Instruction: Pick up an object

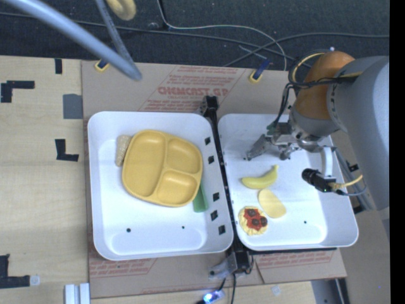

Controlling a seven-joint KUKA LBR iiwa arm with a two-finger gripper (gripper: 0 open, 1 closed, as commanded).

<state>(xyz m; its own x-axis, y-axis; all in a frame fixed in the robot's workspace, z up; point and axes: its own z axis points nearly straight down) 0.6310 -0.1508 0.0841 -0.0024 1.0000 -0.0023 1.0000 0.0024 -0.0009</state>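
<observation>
In the right bin (329,230) lie a yellow banana (261,179), a pale yellow chip-like slice (272,203) and a small pizza piece with red topping (253,220). My gripper (258,149) hangs low over the bin's upper middle, a little above and left of the banana, its grey fingers pointing left. I see nothing between them. The grey arm with its orange band (319,84) comes in from the right.
The left bin (104,195) holds a yellow divided plate (162,168), a tan sponge-like piece (121,149) at its left edge and a green item (200,199) tucked at its lower right. Cables (253,43) cross the dark floor behind the bins.
</observation>
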